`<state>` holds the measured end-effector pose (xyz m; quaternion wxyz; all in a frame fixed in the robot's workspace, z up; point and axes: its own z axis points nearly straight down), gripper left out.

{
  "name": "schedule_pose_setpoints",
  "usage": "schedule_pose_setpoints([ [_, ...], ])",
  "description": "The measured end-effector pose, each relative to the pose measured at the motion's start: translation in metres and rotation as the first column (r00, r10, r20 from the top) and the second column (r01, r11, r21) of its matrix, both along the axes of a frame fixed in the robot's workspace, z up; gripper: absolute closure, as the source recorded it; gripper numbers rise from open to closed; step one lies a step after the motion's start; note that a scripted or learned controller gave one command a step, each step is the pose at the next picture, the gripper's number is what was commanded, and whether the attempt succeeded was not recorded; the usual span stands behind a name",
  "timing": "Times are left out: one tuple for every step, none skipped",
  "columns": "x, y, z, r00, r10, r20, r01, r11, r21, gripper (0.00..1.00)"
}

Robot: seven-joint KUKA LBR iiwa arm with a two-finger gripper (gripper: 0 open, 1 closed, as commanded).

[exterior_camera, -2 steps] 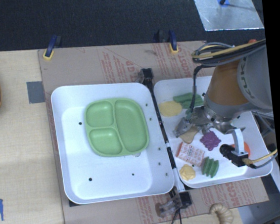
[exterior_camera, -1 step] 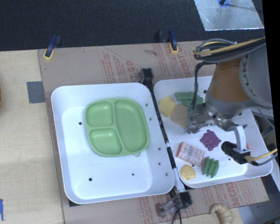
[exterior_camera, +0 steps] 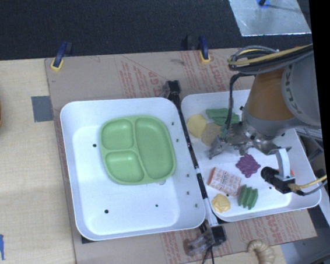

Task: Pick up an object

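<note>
The right bin (exterior_camera: 313, 201) is crowded, and the gripper (exterior_camera: 220, 146) sits low in its upper half, close to the wall it shares with the left bin (exterior_camera: 86, 166). Little free floor lies around the gripper: toys ring it on three sides, and the grey arm (exterior_camera: 278, 96) with its orange band covers the bin behind it. The only bare floor of any size is a strip along the bin's near rim.

A pale tan lump (exterior_camera: 211, 132) lies right against the gripper's tip, on the side away from the camera, touching or nearly so. A yellow round toy (exterior_camera: 196, 124) sits just beyond that, toward the shared wall. A green pod (exterior_camera: 222, 115) lies farther up, partly under the arm. Nearer the camera, a pink-and-white packet (exterior_camera: 224, 180) lies close below the gripper, a purple grape cluster (exterior_camera: 248, 164) beside the wrist, and a small yellow piece (exterior_camera: 221, 202) and a dark green ridged toy (exterior_camera: 247, 196) well below.

The fingers are a dark tangle against the tan lump; whether they stand apart or closed I cannot tell, nor whether anything sits between them.

In the left bin, well apart from the gripper, a green divided plate (exterior_camera: 137, 149) rests alone.
</note>
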<state>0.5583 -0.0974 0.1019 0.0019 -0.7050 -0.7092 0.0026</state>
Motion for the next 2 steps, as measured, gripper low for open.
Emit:
schedule_pose_setpoints([
  [-0.058, -0.006, -0.009, 1.0, -0.001, 0.006, 0.001, 1.0, 0.0, 0.0],
  [-0.061, -0.026, 0.036, 1.0, -0.005, 0.006, 0.005, 1.0, 0.001, 0.0],
])
